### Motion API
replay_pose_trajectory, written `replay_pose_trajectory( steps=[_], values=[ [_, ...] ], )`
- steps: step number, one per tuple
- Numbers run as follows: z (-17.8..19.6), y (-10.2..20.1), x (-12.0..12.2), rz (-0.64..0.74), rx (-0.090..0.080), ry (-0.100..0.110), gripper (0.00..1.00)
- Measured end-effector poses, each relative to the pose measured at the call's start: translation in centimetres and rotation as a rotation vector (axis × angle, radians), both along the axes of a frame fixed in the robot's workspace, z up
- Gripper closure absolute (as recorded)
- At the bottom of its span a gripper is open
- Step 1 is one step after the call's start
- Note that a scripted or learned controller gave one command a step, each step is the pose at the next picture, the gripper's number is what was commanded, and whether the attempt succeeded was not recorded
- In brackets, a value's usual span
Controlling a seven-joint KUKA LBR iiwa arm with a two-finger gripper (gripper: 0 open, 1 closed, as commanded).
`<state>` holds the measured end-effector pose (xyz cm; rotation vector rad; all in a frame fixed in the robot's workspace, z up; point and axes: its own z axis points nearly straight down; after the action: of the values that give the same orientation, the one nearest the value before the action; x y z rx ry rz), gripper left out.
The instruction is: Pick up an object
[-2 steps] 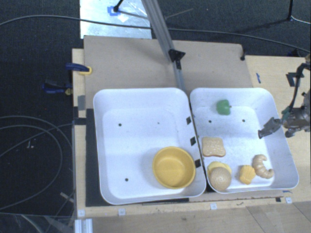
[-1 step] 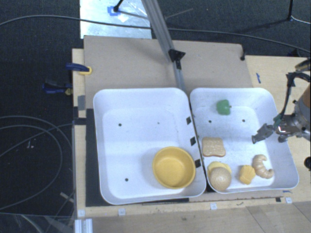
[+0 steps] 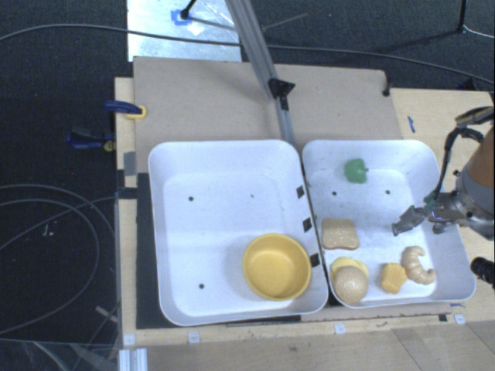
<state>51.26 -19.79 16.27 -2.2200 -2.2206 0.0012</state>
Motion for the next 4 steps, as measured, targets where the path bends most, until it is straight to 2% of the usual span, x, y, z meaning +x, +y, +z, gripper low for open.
replay_pose_trajectory(
  steps=[1,3,4],
  values=[
    [1.3,0.0,0.1,0.001,-0.002,-0.005,1.00],
    [12.1,-0.1,0.5,0.005,-0.004,-0.010,1.00],
    [12.2,5.7,2.2,0.012,0.000,-0.006,1.00]
  ],
)
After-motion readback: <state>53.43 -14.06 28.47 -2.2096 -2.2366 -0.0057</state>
